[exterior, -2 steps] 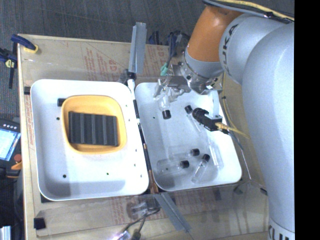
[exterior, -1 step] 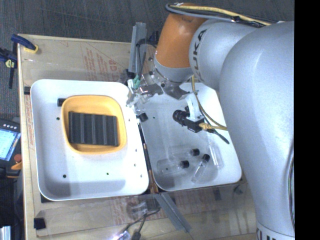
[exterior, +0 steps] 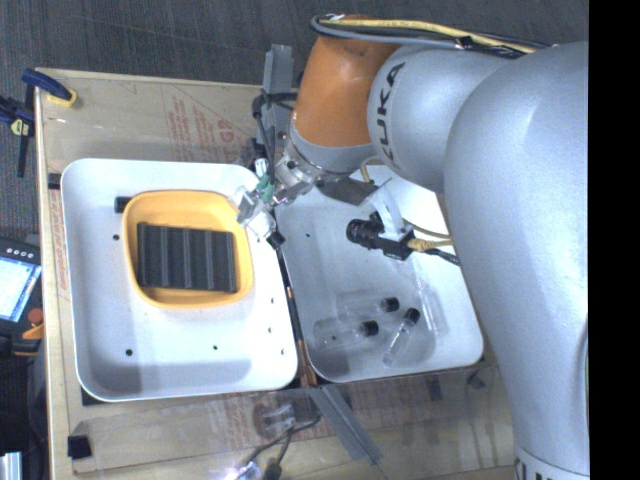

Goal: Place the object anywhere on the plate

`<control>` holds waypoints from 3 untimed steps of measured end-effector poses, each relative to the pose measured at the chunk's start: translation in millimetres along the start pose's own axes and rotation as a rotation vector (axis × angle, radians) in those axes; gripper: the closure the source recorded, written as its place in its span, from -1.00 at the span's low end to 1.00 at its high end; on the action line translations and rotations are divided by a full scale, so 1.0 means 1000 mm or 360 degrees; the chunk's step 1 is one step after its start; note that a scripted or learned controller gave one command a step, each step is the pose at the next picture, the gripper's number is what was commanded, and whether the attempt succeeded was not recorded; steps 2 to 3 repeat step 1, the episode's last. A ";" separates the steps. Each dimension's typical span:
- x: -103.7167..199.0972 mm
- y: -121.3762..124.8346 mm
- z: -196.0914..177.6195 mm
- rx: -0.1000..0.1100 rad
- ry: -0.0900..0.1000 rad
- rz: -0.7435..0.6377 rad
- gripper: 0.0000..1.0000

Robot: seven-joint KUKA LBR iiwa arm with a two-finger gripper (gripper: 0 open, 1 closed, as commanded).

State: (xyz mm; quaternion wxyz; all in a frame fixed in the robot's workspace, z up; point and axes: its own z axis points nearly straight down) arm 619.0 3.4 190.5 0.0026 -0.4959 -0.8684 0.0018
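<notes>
A yellow plate with a dark ridged centre lies in the left white bin. My gripper hangs at the plate's upper right corner, over the divide between the two bins. A small greenish glint shows at its tip, too small to identify. A few clear objects with black caps lie near the front of the right bin. The grey arm with its orange band covers the back of that bin.
A black cable plug hangs from the wrist over the right bin. Clamps sit on the bench's far left corner, and a small screen stands at the left edge.
</notes>
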 end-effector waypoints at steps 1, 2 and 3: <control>0.000 0.000 0.000 0.0000 -0.0001 0.0000 -1.00; 0.000 0.000 0.000 0.0000 -0.0001 0.0000 -1.00; 0.000 0.000 0.000 0.0000 -0.0001 0.0000 -1.00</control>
